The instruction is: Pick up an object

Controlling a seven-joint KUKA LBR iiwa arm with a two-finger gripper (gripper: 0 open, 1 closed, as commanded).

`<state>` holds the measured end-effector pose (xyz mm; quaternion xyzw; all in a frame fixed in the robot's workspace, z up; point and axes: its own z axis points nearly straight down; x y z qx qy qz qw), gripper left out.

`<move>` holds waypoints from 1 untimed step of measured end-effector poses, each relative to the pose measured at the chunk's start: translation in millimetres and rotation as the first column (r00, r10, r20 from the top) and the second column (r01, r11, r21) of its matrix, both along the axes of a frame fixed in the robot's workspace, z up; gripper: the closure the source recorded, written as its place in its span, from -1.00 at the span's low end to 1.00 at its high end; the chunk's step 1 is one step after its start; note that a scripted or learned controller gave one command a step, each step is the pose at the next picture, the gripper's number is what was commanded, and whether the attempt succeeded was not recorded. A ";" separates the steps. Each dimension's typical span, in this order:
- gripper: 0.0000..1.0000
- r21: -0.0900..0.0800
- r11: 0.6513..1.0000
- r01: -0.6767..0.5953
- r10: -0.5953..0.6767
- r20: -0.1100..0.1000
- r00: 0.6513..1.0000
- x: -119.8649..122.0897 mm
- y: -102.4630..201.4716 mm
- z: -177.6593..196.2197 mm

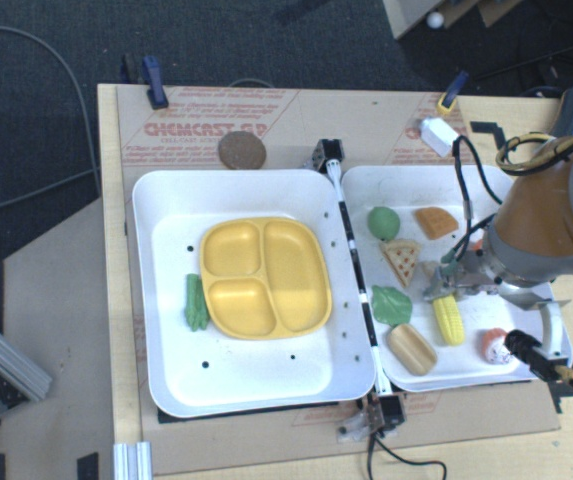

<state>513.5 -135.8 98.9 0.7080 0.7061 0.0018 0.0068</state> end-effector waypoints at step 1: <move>1.00 0.008 1.000 -0.004 0.004 -0.012 1.000 37.5 76.2 85.9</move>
